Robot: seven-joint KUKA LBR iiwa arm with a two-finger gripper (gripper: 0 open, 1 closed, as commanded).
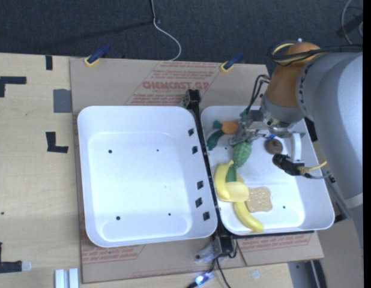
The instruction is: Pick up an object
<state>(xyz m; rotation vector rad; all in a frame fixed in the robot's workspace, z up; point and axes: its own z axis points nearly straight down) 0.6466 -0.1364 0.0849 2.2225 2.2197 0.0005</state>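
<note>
Reaching in over the right bin [317, 218], the arm [329, 101] has its gripper [248, 135] low near that bin's far-left part; can't tell how the gripper is set. Green leafy toy [242, 153] sits right under it, touching or nearly. Small orange piece [230, 126] and dark green piece [214, 139] lie just left of the gripper. Banana [233, 198] at the bin's near-left, toast slice [259, 200] touching it. Left bin [92, 125] beside.
</note>
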